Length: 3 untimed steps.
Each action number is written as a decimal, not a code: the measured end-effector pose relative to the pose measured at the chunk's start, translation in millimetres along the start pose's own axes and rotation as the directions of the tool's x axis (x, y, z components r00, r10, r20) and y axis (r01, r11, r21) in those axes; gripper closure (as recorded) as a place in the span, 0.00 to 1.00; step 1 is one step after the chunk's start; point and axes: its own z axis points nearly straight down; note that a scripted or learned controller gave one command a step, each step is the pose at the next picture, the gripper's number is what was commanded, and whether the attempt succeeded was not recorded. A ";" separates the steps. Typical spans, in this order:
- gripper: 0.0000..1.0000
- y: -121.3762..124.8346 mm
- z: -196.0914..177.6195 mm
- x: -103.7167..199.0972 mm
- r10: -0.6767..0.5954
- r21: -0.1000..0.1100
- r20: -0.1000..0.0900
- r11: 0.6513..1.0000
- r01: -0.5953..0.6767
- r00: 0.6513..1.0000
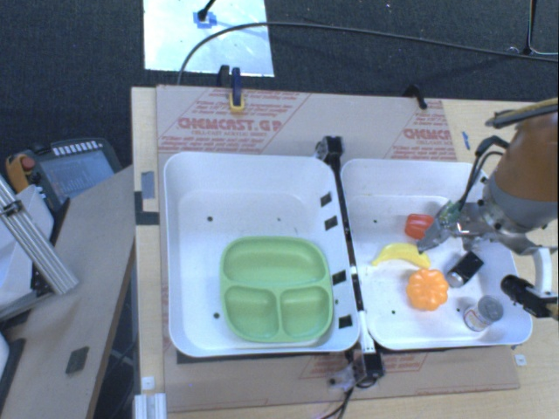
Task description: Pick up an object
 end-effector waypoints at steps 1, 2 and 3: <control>0.00 -0.9 42.2 3.5 0.000 -0.001 0.000 1.000 0.000 1.000; 0.00 -0.6 77.9 3.8 0.000 -0.002 0.001 1.000 0.000 1.000; 1.00 0.6 65.5 3.3 0.000 -0.006 0.002 1.000 0.000 1.000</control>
